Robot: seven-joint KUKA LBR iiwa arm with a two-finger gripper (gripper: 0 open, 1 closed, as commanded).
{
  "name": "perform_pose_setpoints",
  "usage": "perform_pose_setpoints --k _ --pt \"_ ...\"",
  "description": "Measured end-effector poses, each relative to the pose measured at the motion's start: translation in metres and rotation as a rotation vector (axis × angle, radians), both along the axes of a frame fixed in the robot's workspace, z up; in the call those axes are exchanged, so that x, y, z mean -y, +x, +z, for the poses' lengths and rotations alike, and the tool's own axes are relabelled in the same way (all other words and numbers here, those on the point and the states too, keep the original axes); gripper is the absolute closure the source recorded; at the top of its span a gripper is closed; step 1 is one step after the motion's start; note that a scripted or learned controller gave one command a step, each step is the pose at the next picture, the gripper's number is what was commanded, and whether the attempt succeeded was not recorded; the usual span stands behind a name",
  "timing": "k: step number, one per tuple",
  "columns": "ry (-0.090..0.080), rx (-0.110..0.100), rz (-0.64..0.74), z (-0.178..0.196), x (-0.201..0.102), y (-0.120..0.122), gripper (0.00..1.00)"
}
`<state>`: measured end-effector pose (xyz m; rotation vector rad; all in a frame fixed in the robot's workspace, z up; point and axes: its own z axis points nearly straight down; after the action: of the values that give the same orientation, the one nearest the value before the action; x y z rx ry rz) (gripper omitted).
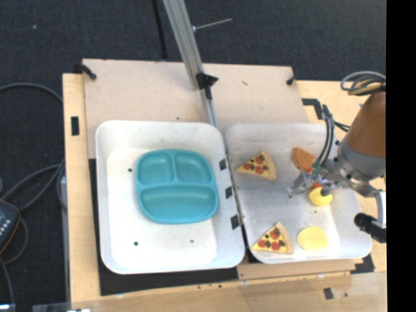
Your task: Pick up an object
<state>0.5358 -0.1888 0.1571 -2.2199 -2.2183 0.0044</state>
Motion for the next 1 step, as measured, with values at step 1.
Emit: perform_pose_setpoints --k 1 --pt "0.005 -0.001 0.002 -0.0528 -0.0023 -0.0003 0.00"
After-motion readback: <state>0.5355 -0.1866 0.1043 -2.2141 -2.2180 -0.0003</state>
